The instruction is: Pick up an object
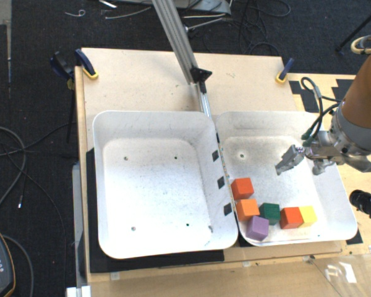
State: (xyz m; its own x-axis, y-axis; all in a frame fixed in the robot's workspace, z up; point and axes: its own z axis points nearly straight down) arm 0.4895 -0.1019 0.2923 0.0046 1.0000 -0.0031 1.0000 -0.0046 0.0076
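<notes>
Fingers (pixel 289 160) of the gripper (pixel 295 160) are seen as a grey shape hanging over the bare floor of the right bin (pixel 334 184), reaching in from the right on the grey arm (pixel 349 144) with its orange band (pixel 366 101); whether they stand apart or together cannot be told, and nothing is seen between them. No block is touched by the gripper. Six blocks are gathered toward the near edge of the right bin, below and left of the gripper: an orange block (pixel 242 187) by the inner wall, a second orange block (pixel 248 208) just in front of it, a purple block (pixel 257 227) nearest the rim, a dark green block (pixel 271 211) beside these, then a red-orange block (pixel 291 217) and a yellow block (pixel 308 215) touching each other. The left bin (pixel 111 166) is seen alongside, its wall overlapping the right bin's. A metal pole (pixel 176 33) slants across the bench (pixel 142 85) toward the bins' join. Clamps (pixel 86 65) are fixed at the far corners.
</notes>
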